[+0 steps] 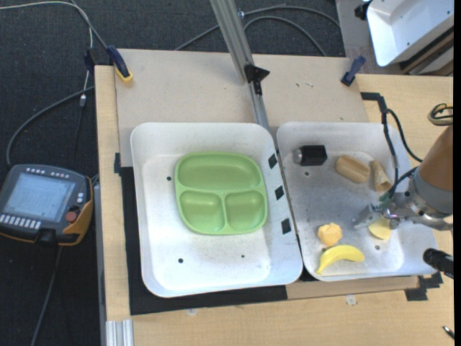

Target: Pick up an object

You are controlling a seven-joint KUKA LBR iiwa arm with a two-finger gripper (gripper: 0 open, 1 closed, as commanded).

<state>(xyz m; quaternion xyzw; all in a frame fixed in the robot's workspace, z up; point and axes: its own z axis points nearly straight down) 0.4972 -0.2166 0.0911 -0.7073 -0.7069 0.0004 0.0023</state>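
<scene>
Nearest my camera lies the yellow banana [340,256], flat on the floor of the right bin [328,139] close to its front wall, with a small orange fruit-shaped piece [330,233] just behind it. From where I sit the pick is not done: nothing is lifted. I have the tool [379,215] down low in the right bin, over or against a pale yellow piece [379,230] at the right side, but I cannot tell how far its fingers are apart or whether they have anything between them. Further back lie a tan bread roll [353,169], a second tan piece [379,175] beside it and a black block [312,154]. In the left bin [151,215] a green divided plate [220,193] rests untouched. As I judge it, the closing, the lift and proof of a hold all remain.
</scene>
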